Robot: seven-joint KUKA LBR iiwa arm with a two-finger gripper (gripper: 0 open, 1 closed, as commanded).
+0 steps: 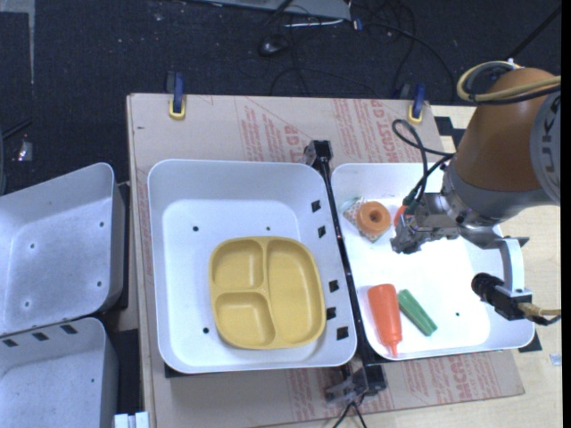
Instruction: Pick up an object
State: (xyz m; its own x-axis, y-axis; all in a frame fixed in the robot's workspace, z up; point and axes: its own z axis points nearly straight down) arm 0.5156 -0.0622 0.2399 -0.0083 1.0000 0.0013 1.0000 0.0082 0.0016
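Looking down on the bench (268, 119), we see two shallow white bins side by side. The left bin (178, 194) carries a yellow three-compartment plate (266, 292) set near its middle, toward the near edge. The right bin (464, 328) carries three pieces of toy food: a doughnut-like ring (373, 218) with an orange top near the far left corner, an orange carrot (386, 316) lying along the near left side, and a green piece (417, 313) just beside the carrot on its right, tilted. We note the grey arm (508, 150) with its orange band reaching in over the right edge of the right bin. Its gripper (409, 230) hangs low just to the right of the ring, close to it; whether they touch we cannot tell. We also cannot tell the state of the gripper from this angle, and nothing is seen held in it.
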